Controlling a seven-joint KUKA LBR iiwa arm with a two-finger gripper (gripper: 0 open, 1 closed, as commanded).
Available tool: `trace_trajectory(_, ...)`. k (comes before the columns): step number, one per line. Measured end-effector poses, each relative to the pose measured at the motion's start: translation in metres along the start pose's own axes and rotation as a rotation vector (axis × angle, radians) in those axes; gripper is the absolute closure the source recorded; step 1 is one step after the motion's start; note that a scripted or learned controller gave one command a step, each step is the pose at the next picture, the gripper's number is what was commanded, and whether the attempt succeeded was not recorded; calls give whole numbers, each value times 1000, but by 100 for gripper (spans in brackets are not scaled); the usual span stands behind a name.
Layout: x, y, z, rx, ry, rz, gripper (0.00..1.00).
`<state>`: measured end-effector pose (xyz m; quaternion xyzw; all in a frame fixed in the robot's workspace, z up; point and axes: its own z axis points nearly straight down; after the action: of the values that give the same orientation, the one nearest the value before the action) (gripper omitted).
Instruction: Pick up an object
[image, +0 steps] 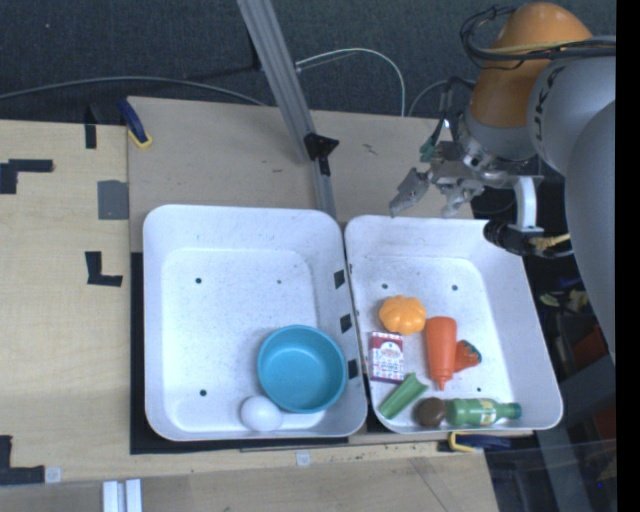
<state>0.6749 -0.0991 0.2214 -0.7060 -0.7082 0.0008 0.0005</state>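
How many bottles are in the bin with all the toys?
2. The tall orange plastic bottle stands out in the middle of the right white bin. The green plastic bottle lies on its side along the near edge. Something small could hide under the pile.

In the left white plastic bin (170, 300) a round blue bowl (300, 367) sat beside a small white ball (260, 412). My two-finger gripper (432, 196) hung behind the right white plastic bin (510, 290).

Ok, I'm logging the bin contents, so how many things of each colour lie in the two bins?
Blue: 1, bowl
White: 1, ball
Orange: 2, pumpkin, bottle
Green: 2, bottle, stick
Red: 2, carton, small piece
Brown: 1, ball
Total: 9
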Motion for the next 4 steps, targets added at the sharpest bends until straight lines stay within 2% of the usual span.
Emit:
trace_trajectory(1, 0, 0, 0, 0, -1, 0, 0)
trace_trajectory(3, 9, 0, 117, 6, -1, 1, 0)
trace_trajectory(4, 6, 1, 126, 7, -2, 0, 0)
